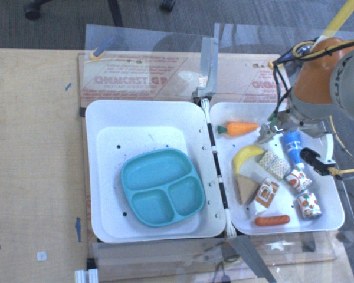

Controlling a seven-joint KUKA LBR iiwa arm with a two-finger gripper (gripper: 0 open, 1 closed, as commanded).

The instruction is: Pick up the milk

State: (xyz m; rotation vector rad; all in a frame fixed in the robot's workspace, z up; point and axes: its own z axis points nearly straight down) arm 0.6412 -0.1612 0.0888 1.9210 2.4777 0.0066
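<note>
Near the middle of the right bin (336, 214), the milk (266, 193) carton lies flat, its long axis running diagonally from lower left to upper right, beside the cheese wedge (246, 187). Above it, by the carrot (241, 128), hovers the gripper (268, 132); whether its fingers are apart or together, I cannot tell.

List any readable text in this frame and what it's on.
"CHEMCAST", upside down, in red print on the clear protective sheet behind the left white bin; smaller lines beneath it are too blurred.
Red print on the clear sheet behind the right white bin: partly cut off, unreadable.
Labels on the small cartons and cans: too small to read.
</note>
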